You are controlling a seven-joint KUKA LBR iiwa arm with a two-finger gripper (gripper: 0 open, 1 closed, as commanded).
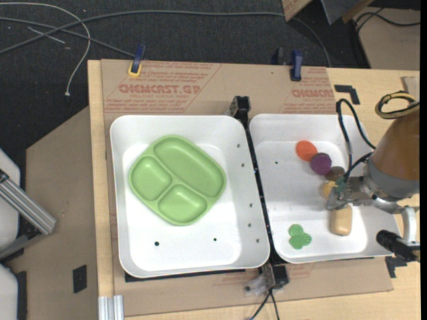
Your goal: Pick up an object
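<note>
Right now my arm (400, 155) comes in from three o'clock, its orange band uppermost in the view and the grey wrist below it bent down over the right bin (280, 179). My pincer (339, 193) sits low at the bin's three o'clock side, amid a little cluster of objects, and I cannot tell whether it is spread or pressed together, nor whether anything lies in it; the wrist hides too much. Just at six o'clock of the pincer lies a tan oblong piece (341, 221), close beside it, though I cannot tell if they touch. At eleven o'clock of the pincer sits a purple ball-like object (321, 163), and just past that, further toward eleven, an orange one (306, 150), the two near or touching each other. A small yellowish bit (327, 190) shows right at the pincer's nine o'clock side, partly covered. A green leafy-looking toy (299, 237) lies apart from the rest toward the bin's six o'clock edge. Over in the left bin (133, 239) a green divided plate (177, 179) with three compartments rests tilted in plan, near the bin's centre.
</note>
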